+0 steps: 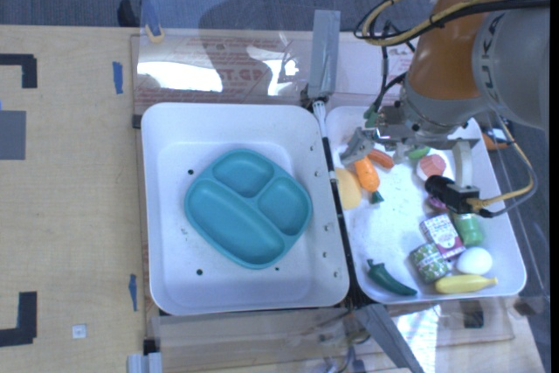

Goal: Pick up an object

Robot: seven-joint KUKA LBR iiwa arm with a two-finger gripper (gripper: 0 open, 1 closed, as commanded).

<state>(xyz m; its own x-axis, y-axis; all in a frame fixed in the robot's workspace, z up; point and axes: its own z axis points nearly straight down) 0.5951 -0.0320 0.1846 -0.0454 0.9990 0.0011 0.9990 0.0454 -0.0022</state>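
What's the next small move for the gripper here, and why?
Probably a short descent onto the orange carrot. The gripper sits just above it at the upper left of the right bin, with nothing visibly held. The carrot lies apart from the cluster near the egg, so it looks like the easiest pick.

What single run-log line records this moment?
end effector: above small orange toy carrot | right white bin: carrot, toys | left white bin: teal divided plate

Teal divided plate [249, 207], white bins [166, 144] (both plain), orange carrot [368, 175], yellow banana [465, 283], white egg [475, 260], dark green pepper [389, 277]
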